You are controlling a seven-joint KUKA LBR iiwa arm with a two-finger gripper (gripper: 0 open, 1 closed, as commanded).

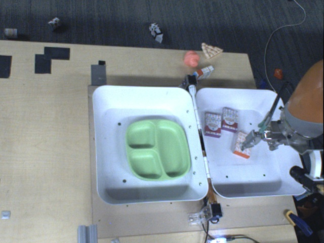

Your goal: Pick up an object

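In the right bin [268, 186] lie three small packets. Two maroon-and-white packets [213, 124] [230, 119] sit side by side near the bin's left wall. A third white packet with an orange end [239, 145] lies just right of them, toward the bin's middle. My gripper [251, 141] reaches in from the right and hangs at the right edge of this third packet, touching or just above it. The grey arm with its orange band [309, 103] stands over the bin's right side.
The left bin [106, 135] holds a green divided plate [157, 148]. A pink ball [191, 58], a wedge-shaped toy [211, 50] and a small tube [203, 73] lie on the bench behind the bins. Cables and a connector [212, 212] sit at the front.
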